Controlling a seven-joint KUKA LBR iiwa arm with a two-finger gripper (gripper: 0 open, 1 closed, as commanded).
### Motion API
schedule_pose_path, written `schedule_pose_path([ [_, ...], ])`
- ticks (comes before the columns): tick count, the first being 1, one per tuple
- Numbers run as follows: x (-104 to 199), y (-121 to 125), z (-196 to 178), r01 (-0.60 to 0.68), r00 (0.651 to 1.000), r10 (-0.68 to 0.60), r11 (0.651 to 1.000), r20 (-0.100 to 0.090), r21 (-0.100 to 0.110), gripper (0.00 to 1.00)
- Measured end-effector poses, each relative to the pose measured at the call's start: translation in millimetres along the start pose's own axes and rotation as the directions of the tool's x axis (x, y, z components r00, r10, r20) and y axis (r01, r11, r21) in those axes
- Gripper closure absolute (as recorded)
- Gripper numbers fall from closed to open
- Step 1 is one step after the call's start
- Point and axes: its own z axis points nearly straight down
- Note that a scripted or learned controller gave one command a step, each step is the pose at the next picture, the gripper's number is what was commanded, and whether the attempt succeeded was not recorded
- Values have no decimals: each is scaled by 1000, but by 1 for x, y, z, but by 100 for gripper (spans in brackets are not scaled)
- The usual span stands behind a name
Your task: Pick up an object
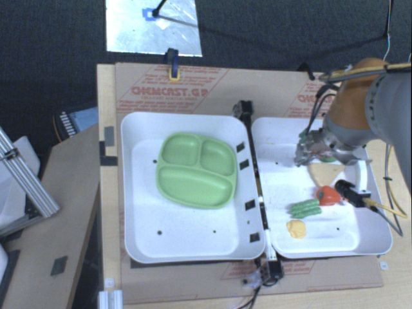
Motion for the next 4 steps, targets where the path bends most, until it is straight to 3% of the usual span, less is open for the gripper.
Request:
schedule_pose_path([
  [2,-1,16,-120,4,1000,-4,1000,-2,6,100],
  [3,-2,17,-126,4,1000,-4,1000,-3,11,100],
  [4,62,14,-131,9,1000,-9,1000,-6,12,100],
])
